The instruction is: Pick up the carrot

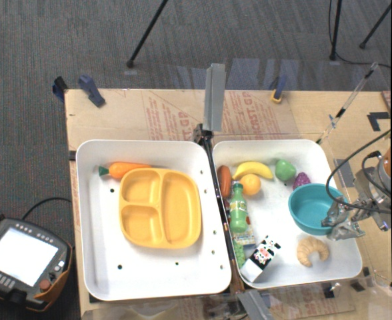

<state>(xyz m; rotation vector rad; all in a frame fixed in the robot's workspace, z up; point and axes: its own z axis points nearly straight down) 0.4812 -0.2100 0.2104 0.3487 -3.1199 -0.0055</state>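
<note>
- The carrot (125, 169) lies in the left bin (93, 259), at its far left, with its green top pointing left.
- Its near side touches the far left corner of the yellow tray (161, 208), which has three compartments and sits in the middle of that bin.
- The end effector (343, 223) is over the right edge of the right bin (343, 267), at the right rim of the teal bowl (312, 207); whether it is wide or narrow cannot be told.
- It is well apart from the carrot, with the whole right bin between them.
- A croissant (313, 251) lies just near of the bowl, at the near right of the bin.
- At the far side of the right bin are a banana (253, 170), an orange (251, 185) touching it, a green fruit (285, 170) and a purple item (301, 179).
- Along that bin's left wall lie a sausage (223, 179), a green bottle (239, 209) and, nearer, a carton (261, 258) with a cow pattern.
- Both bins rest side by side on the tabletop (136, 115).
- A handheld screen (24, 264) sits on the floor at the near left.
</note>
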